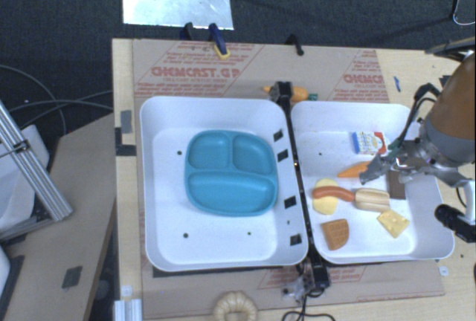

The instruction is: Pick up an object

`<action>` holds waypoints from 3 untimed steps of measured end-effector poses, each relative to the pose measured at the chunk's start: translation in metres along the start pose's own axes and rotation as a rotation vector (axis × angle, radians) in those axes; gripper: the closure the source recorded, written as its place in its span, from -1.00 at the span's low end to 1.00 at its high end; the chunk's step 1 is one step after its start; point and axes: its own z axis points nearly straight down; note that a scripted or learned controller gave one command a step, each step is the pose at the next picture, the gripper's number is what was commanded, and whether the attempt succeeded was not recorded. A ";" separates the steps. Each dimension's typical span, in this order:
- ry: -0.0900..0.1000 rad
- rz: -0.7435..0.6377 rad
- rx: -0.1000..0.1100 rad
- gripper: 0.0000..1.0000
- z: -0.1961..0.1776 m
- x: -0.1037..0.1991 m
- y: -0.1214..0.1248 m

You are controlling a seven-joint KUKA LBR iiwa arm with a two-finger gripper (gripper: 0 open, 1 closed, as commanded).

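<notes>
Nearest, the right bin (428, 241) holds one toast slice (335, 233), one cheese wedge (393, 222), one bread roll (371, 199), one sausage (332, 193), one carrot (353, 170) and one small packet (365, 142); all look light, stiff and slick, best pinched across their narrow sides. Beyond, the gripper (381, 167) hovers by the carrot, whether spread I cannot tell, and the left bin (160, 163) carries one blue plate (230, 172).

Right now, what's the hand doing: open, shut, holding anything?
Hand: low over the right bin, above the toy food near the orange carrot piece. Whether it is open or shut cannot be told; no held object can be seen.
</notes>
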 end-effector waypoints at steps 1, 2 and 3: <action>0.001 0.000 0.002 -1.00 0.062 -0.004 -0.004; -0.003 -0.001 -0.011 -1.00 0.103 -0.004 -0.001; -0.007 0.000 -0.020 1.00 0.089 -0.006 0.002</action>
